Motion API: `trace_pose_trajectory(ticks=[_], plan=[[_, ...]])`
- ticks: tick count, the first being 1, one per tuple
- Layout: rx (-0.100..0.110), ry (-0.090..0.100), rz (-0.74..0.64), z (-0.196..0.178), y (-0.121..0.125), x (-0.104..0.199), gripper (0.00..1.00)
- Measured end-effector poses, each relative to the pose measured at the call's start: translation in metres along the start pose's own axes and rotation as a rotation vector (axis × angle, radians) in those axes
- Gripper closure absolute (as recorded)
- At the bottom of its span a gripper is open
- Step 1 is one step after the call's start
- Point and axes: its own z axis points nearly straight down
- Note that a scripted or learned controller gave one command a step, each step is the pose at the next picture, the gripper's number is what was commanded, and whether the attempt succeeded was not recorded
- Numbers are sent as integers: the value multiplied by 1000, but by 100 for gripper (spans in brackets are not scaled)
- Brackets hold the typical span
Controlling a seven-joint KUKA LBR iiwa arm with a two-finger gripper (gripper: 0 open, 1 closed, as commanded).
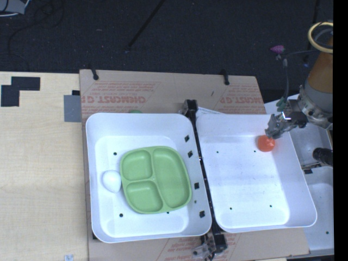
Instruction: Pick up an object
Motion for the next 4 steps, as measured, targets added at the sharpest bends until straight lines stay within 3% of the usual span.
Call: trace_pose_trajectory(ticks=[4], plan=[[7,3,-4,-8,-14,221,100]])
